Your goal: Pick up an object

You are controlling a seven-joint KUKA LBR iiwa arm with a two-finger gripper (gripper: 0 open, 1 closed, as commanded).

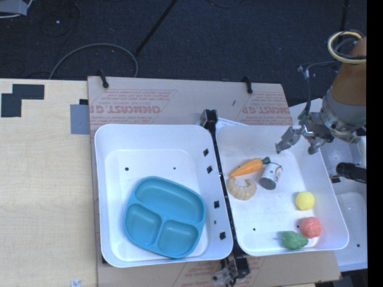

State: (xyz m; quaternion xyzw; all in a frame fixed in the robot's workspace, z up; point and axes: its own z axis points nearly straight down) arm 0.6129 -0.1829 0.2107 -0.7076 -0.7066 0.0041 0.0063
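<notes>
Tool (300, 140) held above right bin (339, 220), fingers spread wide, nothing gripped. Carrot (249, 167) untouched; pickup not yet started.

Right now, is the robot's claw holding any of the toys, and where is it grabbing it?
No, nothing is held. The gripper hangs open over the right bin's top edge, apart from the carrot and the small can.

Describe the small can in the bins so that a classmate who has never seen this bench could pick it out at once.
Look at the right bin, the one without the blue tray. Near its middle an orange carrot lies above a pale curled shrimp; the can lies tipped over just right of them. It is the only cylinder there, white with a grey end, unlike the round ball further right.
</notes>
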